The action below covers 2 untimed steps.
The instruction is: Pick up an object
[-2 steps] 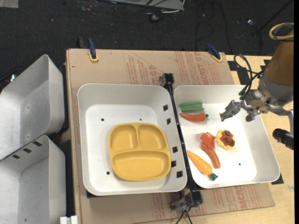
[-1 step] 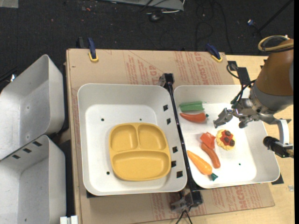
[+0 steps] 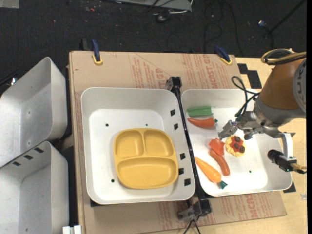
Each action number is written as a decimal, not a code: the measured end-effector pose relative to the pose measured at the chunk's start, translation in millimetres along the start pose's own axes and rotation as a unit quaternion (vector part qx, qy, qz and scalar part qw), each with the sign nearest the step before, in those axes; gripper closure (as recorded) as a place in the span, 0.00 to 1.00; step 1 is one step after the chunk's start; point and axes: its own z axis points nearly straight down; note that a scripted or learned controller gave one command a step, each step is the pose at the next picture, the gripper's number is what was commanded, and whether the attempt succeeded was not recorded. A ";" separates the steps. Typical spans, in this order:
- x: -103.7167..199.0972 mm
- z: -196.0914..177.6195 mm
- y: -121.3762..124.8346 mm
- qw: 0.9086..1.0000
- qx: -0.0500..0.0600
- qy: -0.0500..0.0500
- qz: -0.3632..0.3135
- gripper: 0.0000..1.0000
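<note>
Camera view is showing a small yellow toy food piece with red and dark toppings lying in the right bin, centre-right of the frame. Just above it the gripper is hovering, its jaws spread apart and gripping nothing. Red and orange toy vegetables are lying to its left.

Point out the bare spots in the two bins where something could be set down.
Left bin: bare floor rings the yellow tray, widest behind it. Right bin: bare front-right corner. Crowded around carrot, sausage, pizza toy and gripper.
</note>
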 end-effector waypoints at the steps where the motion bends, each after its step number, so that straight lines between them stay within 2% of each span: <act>1: 0.1 -12.5 1.0 1.000 -0.002 -0.001 0.000 1.00; 2: 3.7 -56.1 -3.0 1.000 -0.003 -0.001 -0.002 1.00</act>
